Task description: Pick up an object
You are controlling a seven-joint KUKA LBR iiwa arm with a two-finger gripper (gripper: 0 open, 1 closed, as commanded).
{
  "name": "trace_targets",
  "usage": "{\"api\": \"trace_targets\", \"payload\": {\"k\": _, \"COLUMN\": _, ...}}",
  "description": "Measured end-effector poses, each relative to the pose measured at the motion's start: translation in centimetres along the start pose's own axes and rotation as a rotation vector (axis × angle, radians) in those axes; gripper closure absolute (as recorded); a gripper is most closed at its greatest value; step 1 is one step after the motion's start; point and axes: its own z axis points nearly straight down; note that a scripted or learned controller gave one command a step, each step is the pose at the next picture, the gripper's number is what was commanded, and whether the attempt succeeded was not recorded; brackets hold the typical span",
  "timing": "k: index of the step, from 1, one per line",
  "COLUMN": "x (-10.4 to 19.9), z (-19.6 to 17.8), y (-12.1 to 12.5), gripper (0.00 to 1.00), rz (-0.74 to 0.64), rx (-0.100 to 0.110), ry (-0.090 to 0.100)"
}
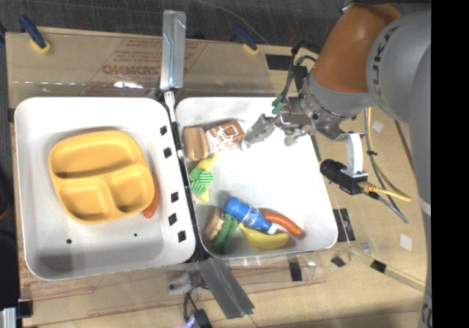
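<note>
We see the gripper with fingers spread, nothing held, hovering just right of the snack packet in the right bin. We'd centre over the packet before closing.

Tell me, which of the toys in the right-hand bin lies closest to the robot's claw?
The small white and orange packet at the bin's top left, just left of the gripper. The blue bottle, banana and other toys lie farther down.
</note>
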Motion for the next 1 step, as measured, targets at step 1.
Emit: {"api": "trace_targets", "payload": {"k": 1, "x": 4.57, "z": 9.65, "y": -2.77, "gripper": 0.0, "rz": 0.06, "rx": 0.008, "ry": 0.001}}
